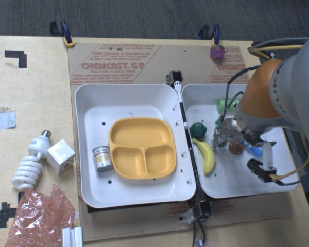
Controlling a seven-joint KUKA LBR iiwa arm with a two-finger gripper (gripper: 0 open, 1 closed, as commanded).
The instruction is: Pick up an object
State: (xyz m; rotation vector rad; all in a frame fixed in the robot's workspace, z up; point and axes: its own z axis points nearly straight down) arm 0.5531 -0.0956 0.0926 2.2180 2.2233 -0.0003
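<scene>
The pincer (227,138) hangs low just right of the banana (206,156), seemingly poised for a grab; I cannot tell how it is set.

Two white bins (87,138), one yellow tray (142,148), one banana (206,156), one can (101,158).

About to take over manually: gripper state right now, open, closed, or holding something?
Gripper: low in the right bin, over small items near the banana; open or closed cannot be told.
</scene>
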